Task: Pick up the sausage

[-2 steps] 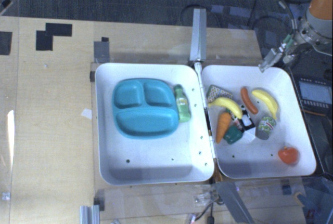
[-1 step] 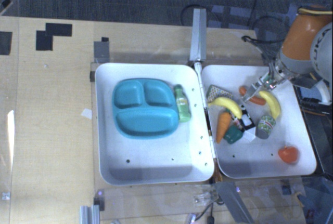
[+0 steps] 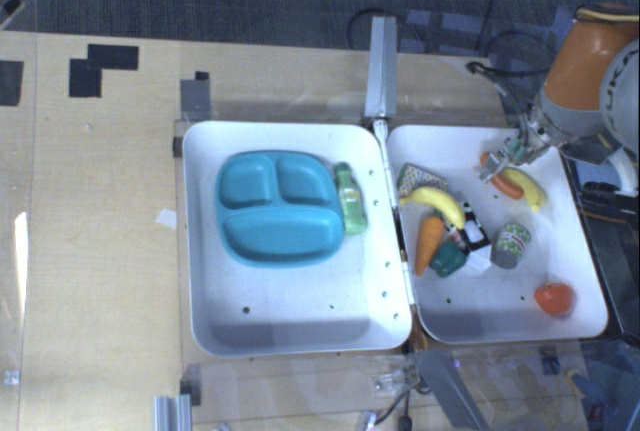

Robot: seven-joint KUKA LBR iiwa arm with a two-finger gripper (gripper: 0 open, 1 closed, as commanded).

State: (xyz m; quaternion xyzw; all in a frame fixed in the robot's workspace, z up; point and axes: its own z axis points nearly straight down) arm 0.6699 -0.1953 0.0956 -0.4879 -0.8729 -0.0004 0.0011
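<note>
The sausage [image 3: 508, 184] is a short orange-red piece lying at the back right of the right bin [image 3: 585, 319], beside a yellow item [image 3: 532, 189]. My gripper [image 3: 505, 160] hangs low right over the sausage's left end, reaching in from the right under the orange-banded wrist [image 3: 590, 59]. Part of the sausage is hidden beneath the gripper, and I cannot tell whether they touch.
The right bin also holds a banana [image 3: 440, 202], a carrot [image 3: 428, 241], a dark green object [image 3: 450, 260], a small can [image 3: 512, 244], a tomato [image 3: 554, 298] and a patterned packet [image 3: 415, 179]. In the left bin [image 3: 290, 324] are a blue divided plate [image 3: 278, 207] and a green bottle [image 3: 350, 199].
</note>
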